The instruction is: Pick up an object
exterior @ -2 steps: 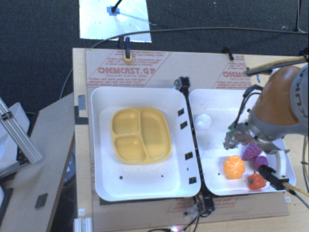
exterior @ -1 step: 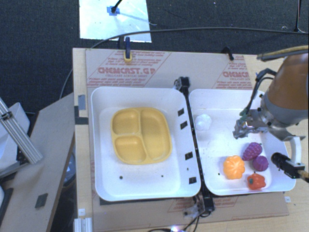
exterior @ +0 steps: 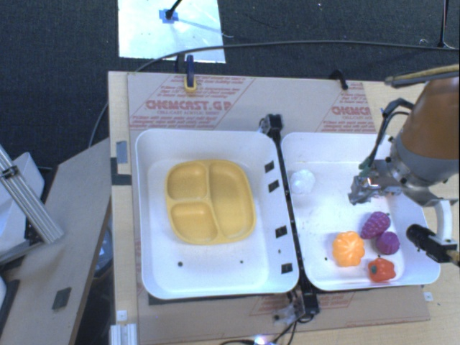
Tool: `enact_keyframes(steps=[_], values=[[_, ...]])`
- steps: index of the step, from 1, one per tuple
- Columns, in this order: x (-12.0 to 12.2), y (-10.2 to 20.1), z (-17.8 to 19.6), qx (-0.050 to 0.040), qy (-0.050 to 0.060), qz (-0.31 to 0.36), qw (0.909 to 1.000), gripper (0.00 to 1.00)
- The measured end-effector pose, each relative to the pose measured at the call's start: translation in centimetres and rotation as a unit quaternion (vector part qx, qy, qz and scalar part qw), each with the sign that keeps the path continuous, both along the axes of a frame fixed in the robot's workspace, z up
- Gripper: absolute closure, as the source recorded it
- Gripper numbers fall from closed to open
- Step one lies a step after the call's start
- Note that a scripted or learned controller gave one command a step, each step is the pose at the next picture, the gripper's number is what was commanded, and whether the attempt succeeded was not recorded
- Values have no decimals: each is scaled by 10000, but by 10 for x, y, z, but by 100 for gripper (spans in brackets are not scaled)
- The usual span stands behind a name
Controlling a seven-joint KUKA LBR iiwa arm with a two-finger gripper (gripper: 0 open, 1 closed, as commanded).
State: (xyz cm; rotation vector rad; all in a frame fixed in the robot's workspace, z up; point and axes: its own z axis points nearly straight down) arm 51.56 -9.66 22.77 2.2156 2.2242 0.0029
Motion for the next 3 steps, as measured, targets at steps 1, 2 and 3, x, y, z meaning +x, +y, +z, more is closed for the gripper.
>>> enact_keyframes(steps=[1, 2, 3], values=[[12, 51, -10, 10, 8, 26, 10000, 100], [23, 106, -17, 11, 6, 32, 10000, 100], [24, 156, -2, 12, 2, 30, 10000, 100]])
